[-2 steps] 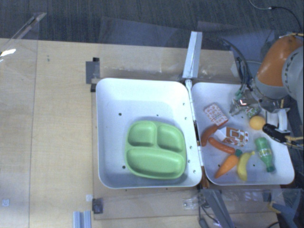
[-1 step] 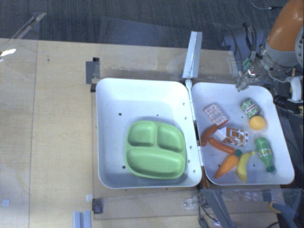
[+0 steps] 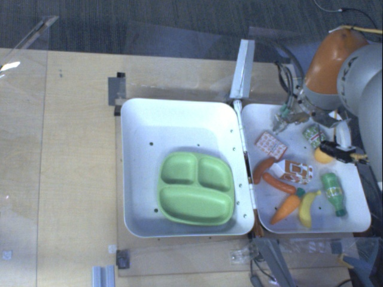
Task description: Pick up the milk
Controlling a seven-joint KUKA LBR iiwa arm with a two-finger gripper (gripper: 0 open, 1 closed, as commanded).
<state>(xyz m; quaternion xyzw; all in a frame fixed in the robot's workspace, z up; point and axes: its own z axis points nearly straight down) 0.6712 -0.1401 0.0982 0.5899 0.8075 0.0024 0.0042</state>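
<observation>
The table (image 3: pixel 66 178) is pale wood and carries two white bins side by side. The left bin (image 3: pixel 143 124) holds a green divided tray (image 3: pixel 196 188) toward its 6 o'clock side. The right bin (image 3: pixel 359 211) is crowded with toy food, and the grey arm (image 3: pixel 362 82) with its orange band leans in over that bin's 1 o'clock corner.

The gripper (image 3: pixel 292 113) hangs low over the 12 o'clock part of the right bin. I cannot tell whether the jaws are open or closed; they blur into cables and shadow, and nothing can be seen between them.

Among the items, a green bottle (image 3: pixel 333 193) lies at 4 o'clock in the bin, a carrot (image 3: pixel 286 206) and a banana (image 3: pixel 306 208) at 6 o'clock, and a red sausage (image 3: pixel 278 182) near the middle.

The milk (image 3: pixel 298 171), as best I can judge, is the small white carton with red print lying flat near the bin's centre, just beside the sausage. A similar red-and-white box (image 3: pixel 270 142) lies toward 10 o'clock, so the identification is uncertain.

The carton is probably light, with stiff but slightly yielding walls and smooth faces. Pinching across its narrower sides should suit best.

From the jaws, the milk lies toward 6 o'clock, apart from them, with the other box nearer.
</observation>
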